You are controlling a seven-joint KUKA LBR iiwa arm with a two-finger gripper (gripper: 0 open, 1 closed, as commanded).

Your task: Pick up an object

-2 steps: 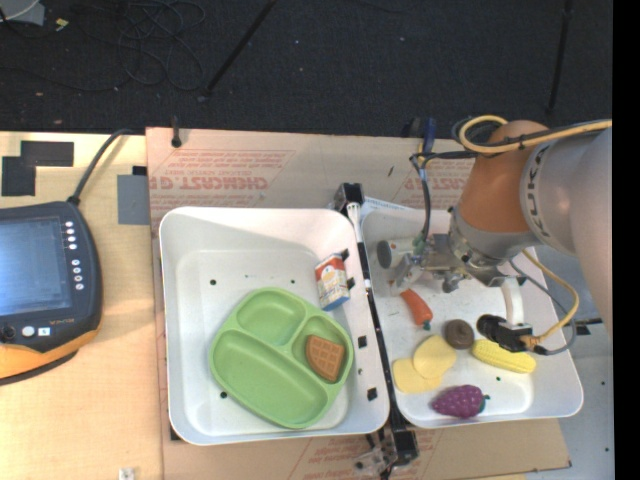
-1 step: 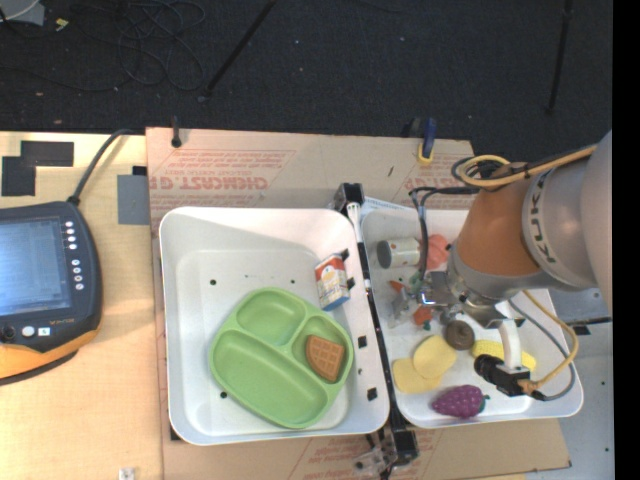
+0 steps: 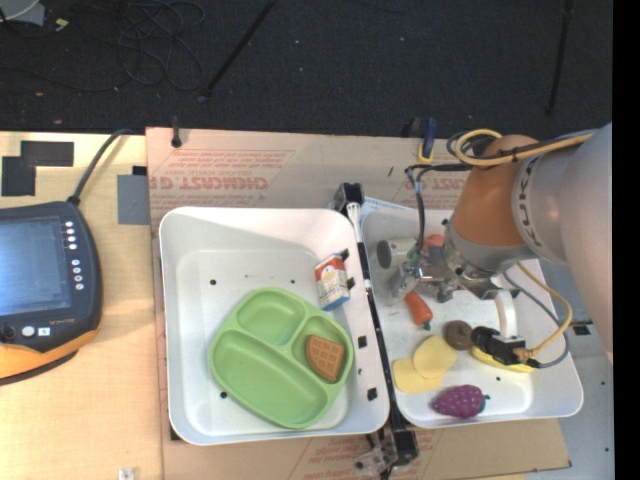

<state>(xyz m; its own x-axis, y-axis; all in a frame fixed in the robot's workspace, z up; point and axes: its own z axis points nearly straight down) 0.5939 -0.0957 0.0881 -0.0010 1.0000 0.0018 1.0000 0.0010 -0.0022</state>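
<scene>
My gripper (image 3: 413,271) reaches down into the right bin (image 3: 560,393) near its left wall. Just below it lies an orange-red carrot-like piece (image 3: 419,309), close to the gripper's tip; whether they touch I cannot tell. Further toward the front lie a brown round piece (image 3: 457,334), pale yellow slices (image 3: 424,364), a purple bunch of grapes (image 3: 459,401) and a yellow banana (image 3: 503,354). A small red bit (image 3: 432,240) shows beside the wrist.
The left bin (image 3: 190,268) holds a green divided plate (image 3: 262,353) with a brown waffle (image 3: 324,357) and a small carton (image 3: 332,281) against its right wall. A tablet (image 3: 40,273) lies left of the bins. Yellow and black cables (image 3: 545,318) trail from the arm.
</scene>
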